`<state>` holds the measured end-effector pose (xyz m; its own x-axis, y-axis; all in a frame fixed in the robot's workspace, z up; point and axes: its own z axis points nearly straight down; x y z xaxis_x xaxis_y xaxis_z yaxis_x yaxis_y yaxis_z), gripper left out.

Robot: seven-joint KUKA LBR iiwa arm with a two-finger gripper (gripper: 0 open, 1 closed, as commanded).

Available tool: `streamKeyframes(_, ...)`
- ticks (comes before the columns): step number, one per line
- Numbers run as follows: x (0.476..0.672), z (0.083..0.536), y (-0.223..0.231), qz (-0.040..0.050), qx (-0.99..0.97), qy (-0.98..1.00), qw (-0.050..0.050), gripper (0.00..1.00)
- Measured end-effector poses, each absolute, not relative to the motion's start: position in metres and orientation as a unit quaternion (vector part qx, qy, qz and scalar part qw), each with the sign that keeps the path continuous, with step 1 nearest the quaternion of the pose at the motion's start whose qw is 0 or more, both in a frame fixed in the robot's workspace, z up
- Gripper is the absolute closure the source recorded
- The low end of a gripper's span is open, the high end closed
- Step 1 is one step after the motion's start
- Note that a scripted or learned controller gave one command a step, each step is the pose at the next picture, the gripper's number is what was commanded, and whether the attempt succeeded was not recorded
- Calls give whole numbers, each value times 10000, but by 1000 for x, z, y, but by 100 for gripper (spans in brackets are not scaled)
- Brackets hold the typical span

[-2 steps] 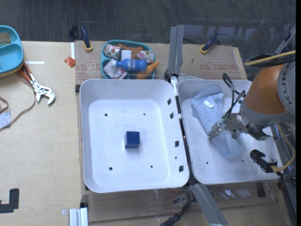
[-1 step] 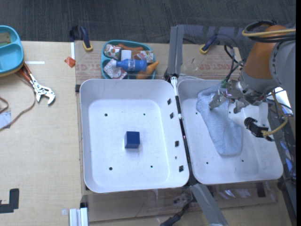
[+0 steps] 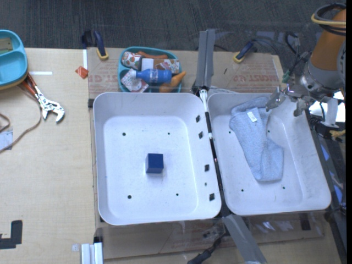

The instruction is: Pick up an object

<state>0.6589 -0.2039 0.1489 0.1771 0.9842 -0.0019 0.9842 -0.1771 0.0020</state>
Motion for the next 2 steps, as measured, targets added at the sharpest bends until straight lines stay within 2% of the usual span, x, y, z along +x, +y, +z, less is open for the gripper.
streamKeyframes(1, 661, 94, -209, 22, 6977, 7164, -44, 0)
streamKeyframes(2, 594, 93, -215, 35, 6622, 7494, -12, 0)
